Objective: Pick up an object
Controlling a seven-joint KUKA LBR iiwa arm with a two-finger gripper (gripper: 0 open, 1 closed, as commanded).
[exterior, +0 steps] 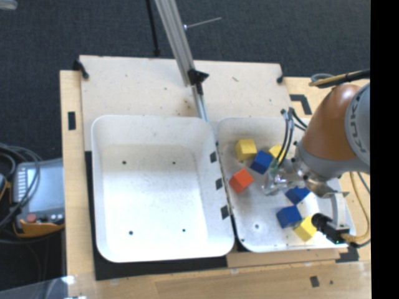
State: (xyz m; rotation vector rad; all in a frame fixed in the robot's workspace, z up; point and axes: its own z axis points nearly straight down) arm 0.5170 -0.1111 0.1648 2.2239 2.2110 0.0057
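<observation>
Right bin (255, 238) holds small cubes: yellow (245, 148), orange (242, 180), three blue (262, 161) (one partly hidden), another yellow (305, 228) near the front.

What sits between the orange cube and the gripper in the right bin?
In the camera view, bare white bin floor separates the orange cube from the gripper; the blue cube lies just above that line.
</observation>
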